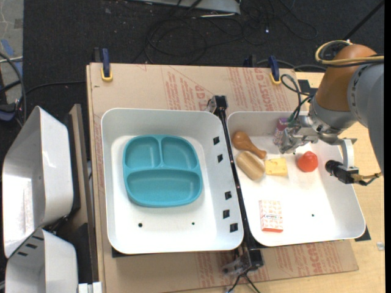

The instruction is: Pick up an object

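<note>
In the right bin (342, 221) lie a brown drumstick (247, 143), a tan bread roll (250, 165), a yellow cheese wedge (276, 166), a red tomato (307, 161) and a white card with red print (272, 215). My gripper (287, 143) hangs low over the bin's far part, between the drumstick and the tomato, just above the cheese wedge. A small purple thing (281, 124) sits right behind the gripper. I see nothing held between its fingers.
The left bin (116, 212) holds a turquoise divided plate (162, 169). A black divider with clips (227, 163) runs between the bins. The arm's orange band (339, 81) and grey wrist (366, 96) reach in over the right bin's far right corner. Cardboard (183, 84) lies under both bins.
</note>
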Motion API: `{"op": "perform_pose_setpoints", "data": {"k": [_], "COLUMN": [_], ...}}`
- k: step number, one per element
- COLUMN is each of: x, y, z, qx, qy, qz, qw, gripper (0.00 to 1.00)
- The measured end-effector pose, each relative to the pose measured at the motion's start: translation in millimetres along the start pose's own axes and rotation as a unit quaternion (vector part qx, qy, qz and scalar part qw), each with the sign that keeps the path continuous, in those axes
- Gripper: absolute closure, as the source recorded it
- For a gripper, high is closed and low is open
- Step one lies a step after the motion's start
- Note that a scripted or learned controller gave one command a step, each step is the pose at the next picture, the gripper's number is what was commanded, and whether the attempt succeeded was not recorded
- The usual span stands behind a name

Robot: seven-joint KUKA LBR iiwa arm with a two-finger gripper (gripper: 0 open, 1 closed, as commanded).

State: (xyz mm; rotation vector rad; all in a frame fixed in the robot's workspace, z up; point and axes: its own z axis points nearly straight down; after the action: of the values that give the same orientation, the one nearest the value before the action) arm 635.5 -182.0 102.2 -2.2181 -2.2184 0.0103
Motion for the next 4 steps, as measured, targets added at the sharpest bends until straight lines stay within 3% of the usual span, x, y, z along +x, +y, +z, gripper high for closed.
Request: {"op": "perform_pose_setpoints", "data": {"k": [2,4], "x": [10.4,99.0], "y": [0.3,-43.2], "z": [-107.0,-97.1], "qx": [-0.007,-0.003], "qy": [0.000,0.001], "qz": [-0.002,-0.003], "qw": [1.0000,1.0000], "gripper": [1.00,1.00]}}
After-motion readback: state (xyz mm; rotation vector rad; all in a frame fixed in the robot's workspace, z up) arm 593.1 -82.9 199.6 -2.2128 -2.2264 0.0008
